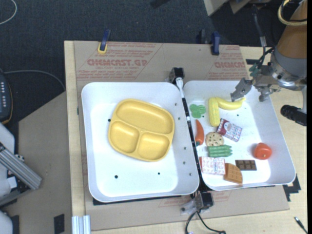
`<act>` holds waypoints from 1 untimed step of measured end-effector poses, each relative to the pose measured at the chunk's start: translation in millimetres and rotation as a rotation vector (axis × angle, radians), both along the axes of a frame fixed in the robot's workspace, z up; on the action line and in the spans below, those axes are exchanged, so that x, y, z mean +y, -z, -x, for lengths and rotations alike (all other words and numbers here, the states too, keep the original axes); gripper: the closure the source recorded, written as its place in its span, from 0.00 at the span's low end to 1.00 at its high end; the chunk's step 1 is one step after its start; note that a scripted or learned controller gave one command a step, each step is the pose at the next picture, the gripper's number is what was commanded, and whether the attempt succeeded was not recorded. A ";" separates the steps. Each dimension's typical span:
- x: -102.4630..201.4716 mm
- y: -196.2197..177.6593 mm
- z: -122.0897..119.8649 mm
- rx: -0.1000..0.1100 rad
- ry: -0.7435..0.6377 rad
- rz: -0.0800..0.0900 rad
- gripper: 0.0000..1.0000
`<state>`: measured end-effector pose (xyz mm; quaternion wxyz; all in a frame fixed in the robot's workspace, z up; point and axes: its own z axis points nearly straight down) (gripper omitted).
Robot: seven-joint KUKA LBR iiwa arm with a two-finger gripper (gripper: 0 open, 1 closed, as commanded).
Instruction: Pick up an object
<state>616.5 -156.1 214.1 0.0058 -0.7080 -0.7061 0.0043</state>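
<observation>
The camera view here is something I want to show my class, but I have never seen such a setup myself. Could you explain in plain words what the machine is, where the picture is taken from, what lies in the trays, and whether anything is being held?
It is a single picture from one fixed camera above a bench, looking down at a slant. The machine is a robot arm reaching in from the right; its claw hangs over the right bin, close to a toy banana. Nothing can be seen held in it. The left bin holds a yellow divided plate. The right bin holds play food: a corn cob, a green leafy piece, a carrot, a cookie, green beans, a tomato, a chocolate bar and a waffle.
</observation>
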 end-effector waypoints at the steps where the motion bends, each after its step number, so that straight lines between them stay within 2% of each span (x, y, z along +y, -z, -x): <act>1: 0.4 -9.1 -2.8 -0.015 -0.003 0.003 0.00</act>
